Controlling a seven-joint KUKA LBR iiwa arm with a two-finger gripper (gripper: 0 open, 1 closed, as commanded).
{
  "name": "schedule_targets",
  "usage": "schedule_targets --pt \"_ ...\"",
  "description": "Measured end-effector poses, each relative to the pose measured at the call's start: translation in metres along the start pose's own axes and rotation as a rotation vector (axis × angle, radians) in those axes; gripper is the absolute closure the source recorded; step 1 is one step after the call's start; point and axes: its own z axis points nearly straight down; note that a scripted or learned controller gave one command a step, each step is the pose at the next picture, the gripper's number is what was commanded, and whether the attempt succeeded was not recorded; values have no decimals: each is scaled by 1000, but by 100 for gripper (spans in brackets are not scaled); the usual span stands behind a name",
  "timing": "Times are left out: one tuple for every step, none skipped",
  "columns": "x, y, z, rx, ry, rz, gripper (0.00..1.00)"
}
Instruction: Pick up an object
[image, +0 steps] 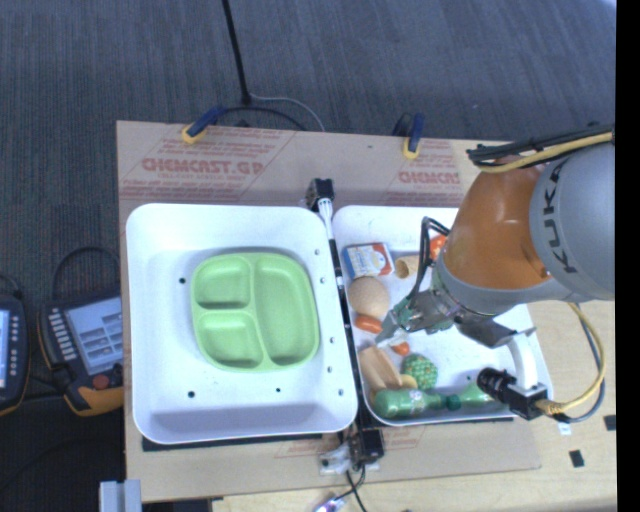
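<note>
Two printed marks legible: "KUKA" on arm (560, 235), "CHEMCAST GP" on desk (210, 165). Pincer (400, 318) over beige egg (368, 296), orange carrot (369, 324); grip state undeterminable.

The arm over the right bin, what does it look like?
The arm is bulky and rounded, grey with a wide orange band and dark lettering on the grey shell. Black and yellow cables run along it. Its pincer is dark metal.
</note>
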Motion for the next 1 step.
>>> schedule_targets --pt "0 0 0 0 0 0 0"
